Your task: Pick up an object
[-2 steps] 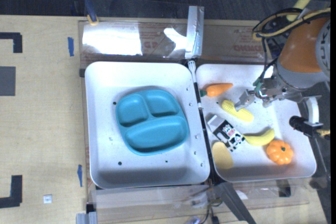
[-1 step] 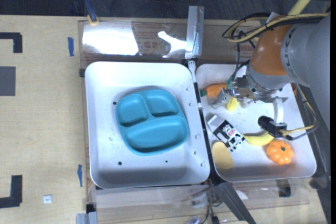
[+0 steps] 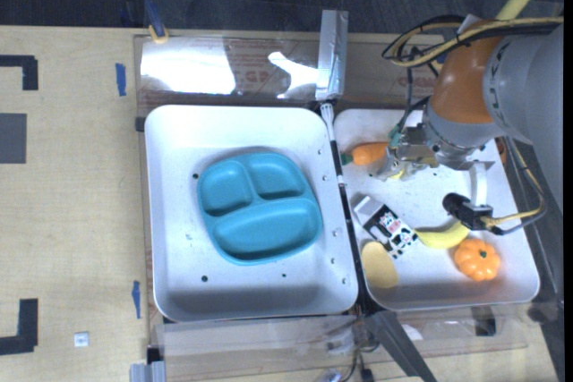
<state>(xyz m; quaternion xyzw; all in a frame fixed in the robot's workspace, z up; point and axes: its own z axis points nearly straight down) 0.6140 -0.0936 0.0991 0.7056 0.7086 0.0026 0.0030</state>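
My gripper [image 3: 405, 164] hangs over the far left part of the right bin [image 3: 519, 282], under the grey arm with its orange band. Just left of it lies a small orange carrot-like piece [image 3: 367, 154], close to the gripper or touching it; I cannot tell which. Nearer the front lie a black-and-white box [image 3: 387, 224], a yellow banana [image 3: 444, 237], an orange pumpkin [image 3: 476, 259] and a pale yellow oval piece [image 3: 378, 269].
The left bin [image 3: 166, 192] holds a blue divided plate [image 3: 259, 205]. A raised wall [image 3: 338, 183] separates the two bins. A clear plastic sheet and a metal bracket [image 3: 331, 54] stand behind the bins. Yellow cables loop above the wrist.
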